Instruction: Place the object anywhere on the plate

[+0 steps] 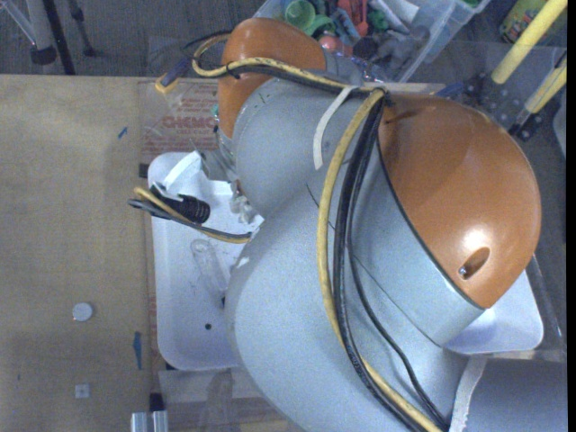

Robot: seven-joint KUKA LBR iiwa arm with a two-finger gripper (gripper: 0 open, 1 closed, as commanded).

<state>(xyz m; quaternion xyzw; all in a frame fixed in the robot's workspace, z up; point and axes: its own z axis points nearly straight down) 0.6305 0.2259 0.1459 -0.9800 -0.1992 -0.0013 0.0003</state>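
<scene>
My grey arm (pixel 360 241) with its orange band (pixel 270 48) covers most of the view and reaches over the left white bin (pixel 171 241). What I take for the gripper (pixel 220 165) is a small dark part at the arm's end, over the bin's far edge; the arm hides most of it. A small clear, pale shape (pixel 205 261) lies on the bin floor; I cannot tell what it is. A dark speck (pixel 208 326) sits nearer the bin's front. Whatever lies under the arm, including any plate, is hidden.
A black plug with yellow cable (pixel 184 209) hangs over the left bin. The wooden bench (pixel 72 196) stretches to the left, with a small grey disc (pixel 82 311) on it. A clear box of colourful toys (pixel 360 7) stands beyond the bench. A corner of the right bin (pixel 513 331) shows.
</scene>
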